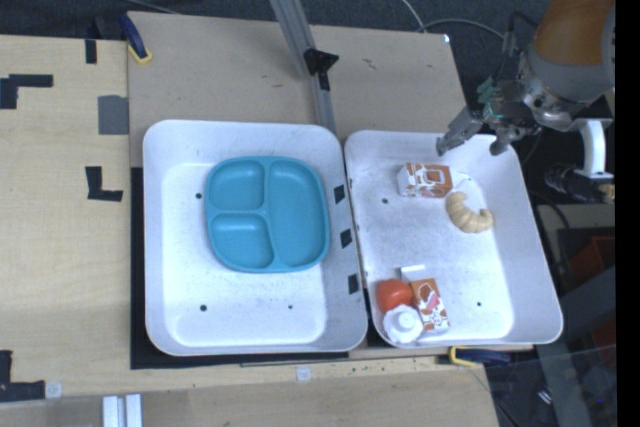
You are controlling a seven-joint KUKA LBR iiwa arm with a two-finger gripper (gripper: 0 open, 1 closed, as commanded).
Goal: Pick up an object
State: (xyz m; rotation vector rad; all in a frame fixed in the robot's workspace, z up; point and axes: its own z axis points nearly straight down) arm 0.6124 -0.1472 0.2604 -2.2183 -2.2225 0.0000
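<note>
My gripper (470, 140) hangs open over the far edge of the right bin (520, 245), its two dark fingers spread with nothing between them. Just below it lie a small white and orange carton (424, 181) and a tan croissant (469, 212). At the bin's near edge sit a red tomato-like piece (393, 294), a white round cap or bottle (403, 325) and a second orange and white carton (429, 305). The arm with its orange band comes in from the upper right.
The left bin (175, 245) holds a blue three-compartment plate (267, 214). A grey metal pole (290, 5) slants down to the bins' far edge between them. Cables run across the bench behind the bins.
</note>
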